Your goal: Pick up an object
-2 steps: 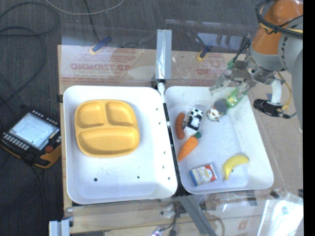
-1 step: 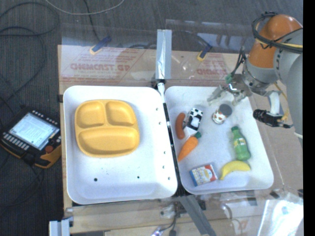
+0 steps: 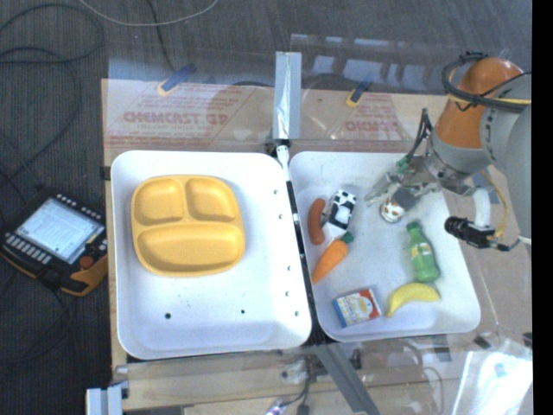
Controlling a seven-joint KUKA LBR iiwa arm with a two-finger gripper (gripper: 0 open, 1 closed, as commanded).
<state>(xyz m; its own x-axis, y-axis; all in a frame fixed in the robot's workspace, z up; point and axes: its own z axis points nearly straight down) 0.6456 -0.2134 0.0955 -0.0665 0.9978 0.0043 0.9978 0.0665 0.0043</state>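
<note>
Reaching from the right, end effector hovers low over right bin.

Dark grey ribbed carpet underfoot; thin cables loop across it. Orange-edged teach pendant lies left of bench.

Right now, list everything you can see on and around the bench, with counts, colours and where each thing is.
Bins: two, white, side by side.
Divided tray: one, yellow, left bin.
Sausage: one, red-brown, right bin, left side.
Cow toy: one, black and white, beside the sausage.
Carrot: one, orange, below the sausage.
Bottle: one, green, right bin.
Banana: one, yellow, below the bottle.
Carton: one, red and white, near edge.
Small round object: one, pale, under the end effector.
Pendant: one, black and orange, on floor, left.
End effector: one, grey, right bin's far part.
</note>
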